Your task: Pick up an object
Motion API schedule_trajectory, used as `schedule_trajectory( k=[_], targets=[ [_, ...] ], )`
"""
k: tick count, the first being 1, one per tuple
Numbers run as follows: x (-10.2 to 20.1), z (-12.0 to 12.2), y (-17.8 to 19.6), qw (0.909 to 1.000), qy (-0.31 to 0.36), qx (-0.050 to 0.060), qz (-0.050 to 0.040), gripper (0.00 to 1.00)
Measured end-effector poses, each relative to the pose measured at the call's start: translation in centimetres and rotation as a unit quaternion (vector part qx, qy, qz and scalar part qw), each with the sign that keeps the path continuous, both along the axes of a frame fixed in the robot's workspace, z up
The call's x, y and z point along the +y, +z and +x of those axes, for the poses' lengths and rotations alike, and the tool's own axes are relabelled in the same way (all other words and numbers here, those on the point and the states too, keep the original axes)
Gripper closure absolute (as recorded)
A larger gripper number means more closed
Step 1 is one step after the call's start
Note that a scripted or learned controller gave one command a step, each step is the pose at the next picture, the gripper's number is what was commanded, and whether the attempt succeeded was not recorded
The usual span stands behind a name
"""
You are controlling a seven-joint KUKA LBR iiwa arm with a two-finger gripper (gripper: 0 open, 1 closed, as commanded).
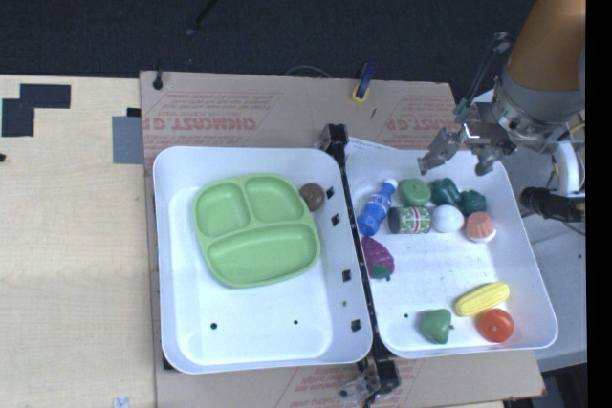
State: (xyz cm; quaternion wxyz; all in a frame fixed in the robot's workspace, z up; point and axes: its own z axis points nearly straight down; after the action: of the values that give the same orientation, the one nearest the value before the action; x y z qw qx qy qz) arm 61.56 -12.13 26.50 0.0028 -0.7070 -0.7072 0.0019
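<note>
The gripper is hanging over the far edge of the right bin, its two fingers spread wide apart and gripping nothing. Just below it, toys are lying in a cluster: a blue bottle, a green can, a white ball, a dark green piece and a pink ball. Nearer, a corn cob, a tomato and a green pepper are resting. A green divided plate is sitting in the left bin.
</note>
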Motion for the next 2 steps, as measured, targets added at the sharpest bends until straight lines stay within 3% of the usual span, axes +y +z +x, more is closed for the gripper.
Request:
schedule_trajectory(
  k=[1, 2],
  targets=[
    [0.0, 0.1, 0.3, 1.0, 0.0, -0.003, -0.0005, 0.0],
    [-0.2, 0.1, -4.1, 1.0, 0.0, 0.0, -0.0001, 0.0]
  ],
)
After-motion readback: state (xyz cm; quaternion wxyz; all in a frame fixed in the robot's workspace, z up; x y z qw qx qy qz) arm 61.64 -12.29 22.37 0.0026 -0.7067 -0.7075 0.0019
